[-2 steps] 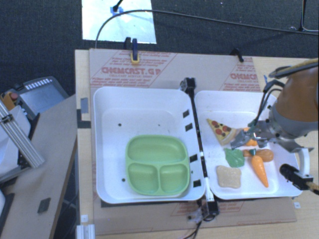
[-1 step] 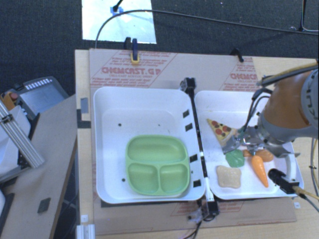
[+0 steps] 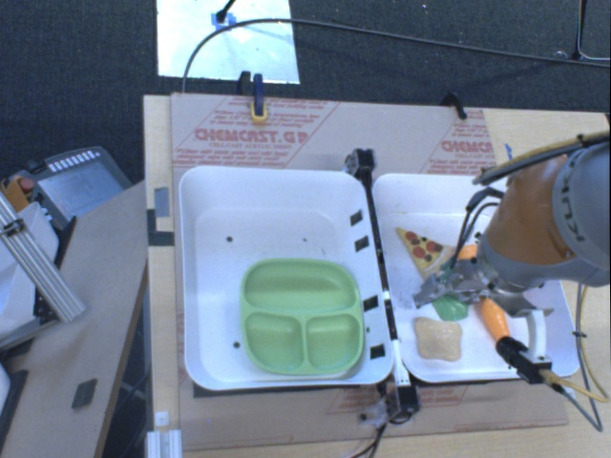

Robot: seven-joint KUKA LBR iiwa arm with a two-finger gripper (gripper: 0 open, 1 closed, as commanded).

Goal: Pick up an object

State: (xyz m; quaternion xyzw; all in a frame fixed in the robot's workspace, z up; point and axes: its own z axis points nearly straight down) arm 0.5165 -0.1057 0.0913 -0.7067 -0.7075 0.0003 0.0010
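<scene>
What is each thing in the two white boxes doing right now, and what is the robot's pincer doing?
Green tray: flat in the left bin, right side up.
Pizza slice: flat in the right bin, untouched.
Green piece: lying under the pincer.
Beige piece: flat near the front wall.
Carrot: lying slantwise, partly under the arm.
Pincer: low over the green piece.

I log a green three-compartment plate [image 3: 304, 315] lying flat in the left bin [image 3: 205, 256], toward that bin's 5 o'clock corner. A printed cardboard sheet [image 3: 315, 132] lies under both bins. A yellow clamp [image 3: 258, 98] grips the sheet's edge at 12 o'clock of the left bin. Further out at 12 o'clock, a shiny square sheet [image 3: 229, 27] lies on dark carpet. At 9 o'clock, a grey device [image 3: 81, 187] sits beside an aluminium rail [image 3: 38, 265].
</scene>
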